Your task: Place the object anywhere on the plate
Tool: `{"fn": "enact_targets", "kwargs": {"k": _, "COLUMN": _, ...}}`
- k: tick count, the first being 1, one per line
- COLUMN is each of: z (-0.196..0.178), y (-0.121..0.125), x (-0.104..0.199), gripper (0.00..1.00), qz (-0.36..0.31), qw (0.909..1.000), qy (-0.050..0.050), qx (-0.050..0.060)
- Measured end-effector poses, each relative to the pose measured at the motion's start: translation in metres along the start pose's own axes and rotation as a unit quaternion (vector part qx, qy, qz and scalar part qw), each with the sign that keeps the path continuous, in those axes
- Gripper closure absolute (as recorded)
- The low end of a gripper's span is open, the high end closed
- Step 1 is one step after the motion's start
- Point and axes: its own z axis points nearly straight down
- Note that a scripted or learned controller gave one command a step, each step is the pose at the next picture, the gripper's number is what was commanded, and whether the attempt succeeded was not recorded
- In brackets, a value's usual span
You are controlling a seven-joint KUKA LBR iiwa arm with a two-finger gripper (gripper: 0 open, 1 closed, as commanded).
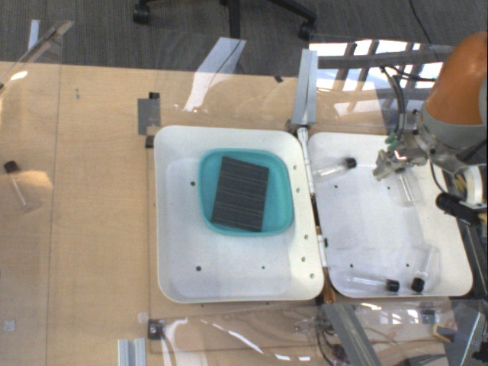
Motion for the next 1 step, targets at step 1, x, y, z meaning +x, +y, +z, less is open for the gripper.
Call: {"fn": "enact_targets", "kwargs": {"k": 1, "z": 0.0001, "y": 0.0000, "x": 0.0000, "gripper": 0.00, "qz": 0.000, "qw": 1.0000, "qy": 0.000, "qx": 0.000}}
